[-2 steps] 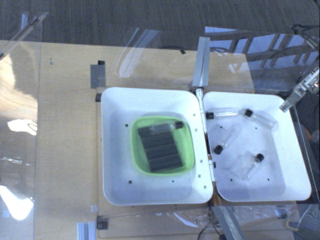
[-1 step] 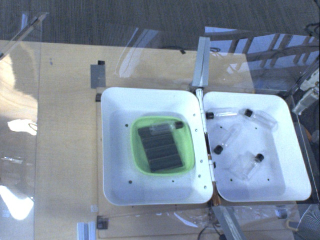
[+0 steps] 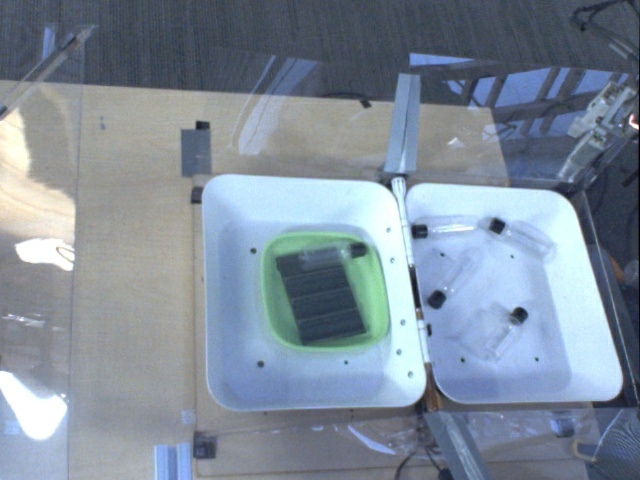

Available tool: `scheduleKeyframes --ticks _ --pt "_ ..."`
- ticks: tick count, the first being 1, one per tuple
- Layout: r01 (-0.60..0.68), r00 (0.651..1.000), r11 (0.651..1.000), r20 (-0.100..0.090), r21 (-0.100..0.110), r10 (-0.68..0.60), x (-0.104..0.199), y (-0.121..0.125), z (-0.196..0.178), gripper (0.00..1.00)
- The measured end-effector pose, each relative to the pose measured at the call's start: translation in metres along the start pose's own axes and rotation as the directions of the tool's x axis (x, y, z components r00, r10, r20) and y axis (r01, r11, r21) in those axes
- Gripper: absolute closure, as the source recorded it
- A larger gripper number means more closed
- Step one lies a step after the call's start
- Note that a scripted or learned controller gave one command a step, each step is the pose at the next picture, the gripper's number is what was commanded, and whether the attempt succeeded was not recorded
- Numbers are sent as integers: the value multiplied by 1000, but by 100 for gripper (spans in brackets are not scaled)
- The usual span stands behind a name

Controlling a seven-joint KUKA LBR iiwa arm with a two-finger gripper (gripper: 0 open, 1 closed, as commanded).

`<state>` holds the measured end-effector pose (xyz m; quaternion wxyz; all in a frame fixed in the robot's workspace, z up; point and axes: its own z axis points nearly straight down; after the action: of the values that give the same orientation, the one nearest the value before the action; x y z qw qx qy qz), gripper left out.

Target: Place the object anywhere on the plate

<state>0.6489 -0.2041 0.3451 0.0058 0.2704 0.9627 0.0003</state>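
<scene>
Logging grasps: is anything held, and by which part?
Nothing is visibly held: one clear black-capped vial lies on the green plate, four more loose in the right white bin.

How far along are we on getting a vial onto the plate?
Done, it seems: one vial lies on the dark rack on the green plate in the left bin. In hand: nothing that I can see. Left: four vials in the right bin, two near its top edge and two lower, if they must follow.
</scene>
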Motion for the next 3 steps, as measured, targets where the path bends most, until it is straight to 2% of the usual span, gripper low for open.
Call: scheduleKeyframes --ticks 1,2,3 --pt "117 993 993 2 0 -117 -8 5 -25 0" --pt "353 936 936 4 -1 -353 -6 3 -40 0" --pt "607 795 795 5 0 -607 -7 4 -78 0"
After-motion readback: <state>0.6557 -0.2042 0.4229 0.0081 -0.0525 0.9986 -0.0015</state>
